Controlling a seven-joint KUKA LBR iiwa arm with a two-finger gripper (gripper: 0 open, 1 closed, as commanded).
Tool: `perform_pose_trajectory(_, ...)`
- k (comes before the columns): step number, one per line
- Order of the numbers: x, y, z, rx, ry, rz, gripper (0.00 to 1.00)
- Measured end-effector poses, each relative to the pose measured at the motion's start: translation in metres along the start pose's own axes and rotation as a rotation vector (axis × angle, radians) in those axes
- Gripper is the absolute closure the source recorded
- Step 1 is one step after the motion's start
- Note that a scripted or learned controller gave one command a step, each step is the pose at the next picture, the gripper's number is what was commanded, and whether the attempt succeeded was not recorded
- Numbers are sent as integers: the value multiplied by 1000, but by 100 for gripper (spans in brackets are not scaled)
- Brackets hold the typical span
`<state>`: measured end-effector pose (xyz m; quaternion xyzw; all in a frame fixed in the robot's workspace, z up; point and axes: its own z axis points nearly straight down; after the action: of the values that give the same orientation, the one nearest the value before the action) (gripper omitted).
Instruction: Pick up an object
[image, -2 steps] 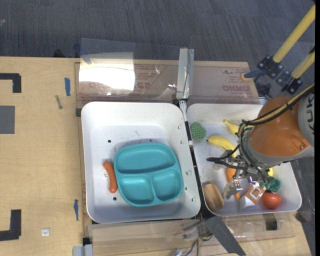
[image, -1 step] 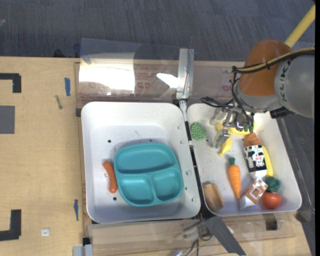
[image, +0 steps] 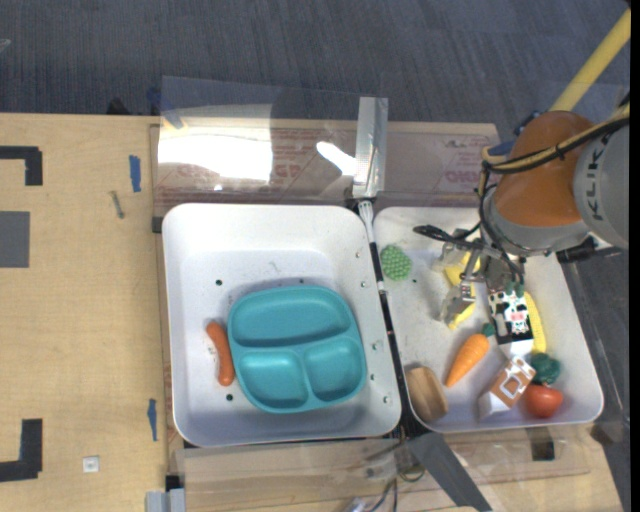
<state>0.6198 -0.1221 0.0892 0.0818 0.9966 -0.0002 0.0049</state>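
My gripper (image: 462, 293) hangs low in the right bin (image: 580, 410), near its upper middle, under the orange wrist band (image: 540, 190). It sits right over a yellow object (image: 458, 268) that its body partly hides. A green knobbly ball (image: 396, 263) lies to its left. A carrot (image: 467, 358) lies just below it. To the right are a black-and-white carton (image: 511, 315) on a yellow piece (image: 537, 325), a white-and-orange box (image: 512, 385) and a red tomato (image: 544, 400).
A brown wooden piece (image: 425, 392) rests at the right bin's lower left corner. The left bin (image: 200, 240) holds a teal divided plate (image: 296, 345) and an orange sausage (image: 221, 352) beside it. A metal divider post (image: 368, 150) stands behind the bins.
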Motion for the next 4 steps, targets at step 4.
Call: perform_pose_trajectory(4,-8,19,1,-1,-2,232,0)
